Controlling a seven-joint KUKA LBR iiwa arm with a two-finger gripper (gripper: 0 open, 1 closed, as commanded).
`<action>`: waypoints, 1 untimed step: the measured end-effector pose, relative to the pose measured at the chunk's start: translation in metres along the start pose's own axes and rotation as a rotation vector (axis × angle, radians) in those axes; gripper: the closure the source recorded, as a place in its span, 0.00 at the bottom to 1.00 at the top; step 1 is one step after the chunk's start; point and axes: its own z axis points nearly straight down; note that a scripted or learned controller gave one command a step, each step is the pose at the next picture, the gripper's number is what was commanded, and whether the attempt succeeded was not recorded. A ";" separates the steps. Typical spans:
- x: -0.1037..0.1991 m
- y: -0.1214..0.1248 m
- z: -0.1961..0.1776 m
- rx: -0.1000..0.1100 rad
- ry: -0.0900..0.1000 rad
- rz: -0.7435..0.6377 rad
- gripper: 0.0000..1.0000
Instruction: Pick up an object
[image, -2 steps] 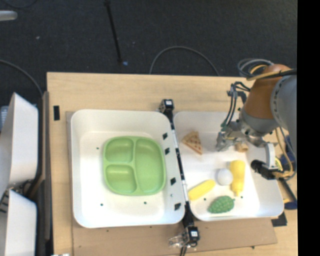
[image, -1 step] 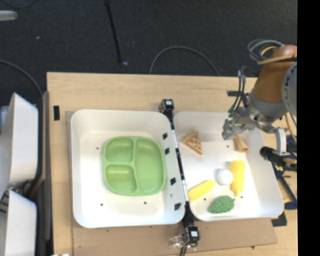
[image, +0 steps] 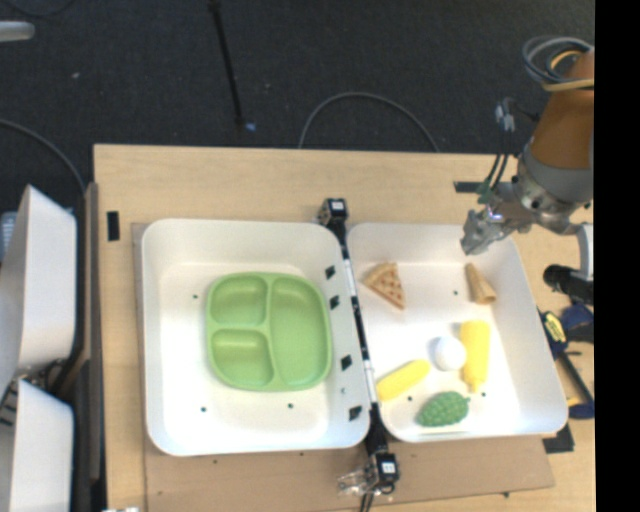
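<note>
- Overhead, the hand (image: 480, 232) hangs at the right bin's (image: 535, 400) far right corner, just above a small tan cone (image: 481, 283); whether it is open or closed cannot be told.
- Candidate objects all lie in the right bin: pizza slice (image: 385, 284), white ball (image: 448, 352), yellow corn (image: 475, 354), yellow banana (image: 402, 380), green bumpy piece (image: 443, 409).
- Left bin (image: 170, 330) bears a green divided plate (image: 268, 331).
- Risk: the cone lies near the bin wall, so a descent might strike the rim.
- Risk: ball and corn touch; a grasp there could nudge the ball away.
</note>
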 end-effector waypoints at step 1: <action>-0.001 0.001 -0.006 0.006 0.002 -0.003 1.00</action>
